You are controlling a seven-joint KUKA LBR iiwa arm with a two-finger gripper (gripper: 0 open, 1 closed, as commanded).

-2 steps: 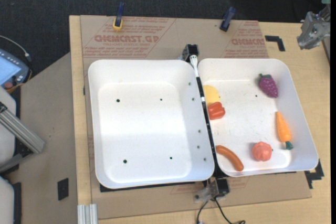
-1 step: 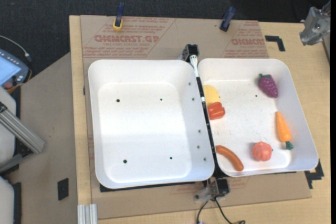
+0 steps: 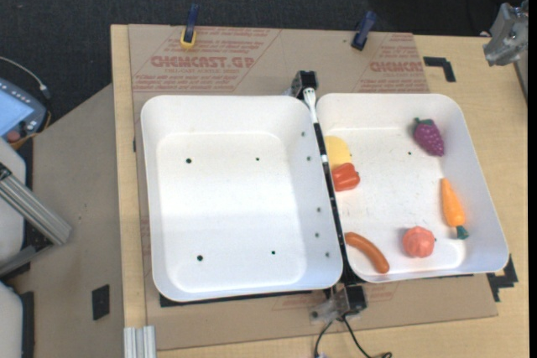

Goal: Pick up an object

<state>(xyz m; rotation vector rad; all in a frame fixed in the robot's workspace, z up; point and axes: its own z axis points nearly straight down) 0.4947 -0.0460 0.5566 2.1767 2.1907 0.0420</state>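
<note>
nothing is picked up yet; the toy food, like the purple grapes (image 3: 429,137) and the carrot (image 3: 453,206), lies in the right bin (image 3: 394,117); i cannot tell the gripper's (image 3: 506,36) state; next it must come down over one toy.

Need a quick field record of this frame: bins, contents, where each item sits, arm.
left bin: shallow white plastic bin
right bin: shallow white plastic bin, five toy foods
purple grape bunch: far right
yellow block: against left wall, touching red pepper
red pepper: just nearer than yellow block
orange carrot: right side
pink strawberry: near right
orange sausage: near left
arm: grey part at right edge
</note>
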